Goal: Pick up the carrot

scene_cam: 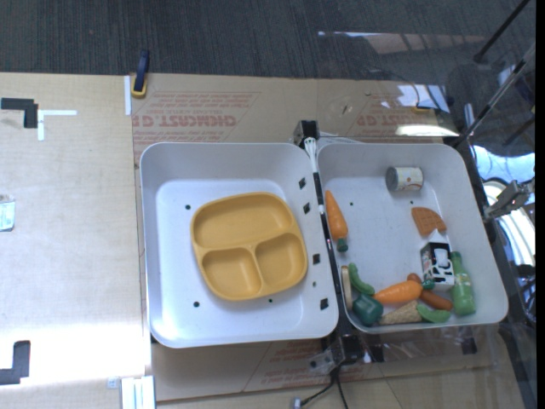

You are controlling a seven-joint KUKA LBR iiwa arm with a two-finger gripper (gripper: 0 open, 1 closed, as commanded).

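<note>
You will find 1 carrot (pixel 336 216) in the right bin (pixel 471 196), lying lengthwise along that bin's left wall, its orange tip pointing to the far side and its small green top toward the near side. It lies apart from the other items. A second carrot (pixel 398 293) lies crosswise toward the near wall of the same bin, packed in among other toy food. Just left of it you see a green pod (pixel 358 280) and a dark green pepper (pixel 368 310). A pale corn cob (pixel 400 315) lies on its near side. To its right are a black and white box (pixel 438 265) and a green cucumber (pixel 462 288) beside the right wall. Farther back, an orange wedge (pixel 428 220) lies on the bin floor, and a grey cylinder (pixel 404 178) rests on its side near the far wall. In the left bin (pixel 162 228) you have a yellow plate (pixel 249 245) with 3 compartments, lying flat.
</note>
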